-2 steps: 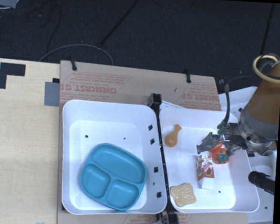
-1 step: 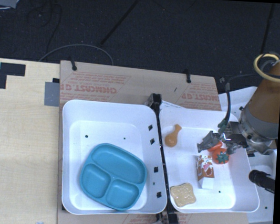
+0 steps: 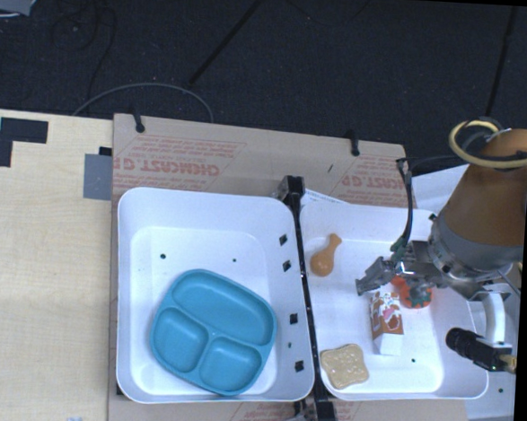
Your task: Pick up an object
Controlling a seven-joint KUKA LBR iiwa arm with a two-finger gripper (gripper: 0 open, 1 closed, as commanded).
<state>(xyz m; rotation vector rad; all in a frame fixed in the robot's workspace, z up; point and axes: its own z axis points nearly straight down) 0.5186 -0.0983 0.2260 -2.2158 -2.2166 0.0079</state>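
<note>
We see the gripper (image 3: pixel 401 279) low in the right bin (image 3: pixel 352 234), hanging from the grey wrist and the orange band of the arm (image 3: pixel 489 198) that comes in from the right. Its dark fingers sit in a tangle of shapes, and we cannot tell whether they are spread or pressed together, nor whether anything lies between them. A small red object (image 3: pixel 417 295), perhaps a toy fruit, lies right under the wrist, just beside the fingers. Touching it on the near side is a small printed carton (image 3: pixel 387 320), red and white, lying flat with its length running towards us. Nearer still, at the bin's front wall, lies a tan slice of toy bread (image 3: pixel 343 365). To the left of the gripper, close to the divider between the bins, rests an orange toy drumstick (image 3: pixel 324 255), apart from the rest. In the left bin (image 3: pixel 141 219) a blue compartment plate (image 3: pixel 213 331) lies flat, towards the near side.
</note>
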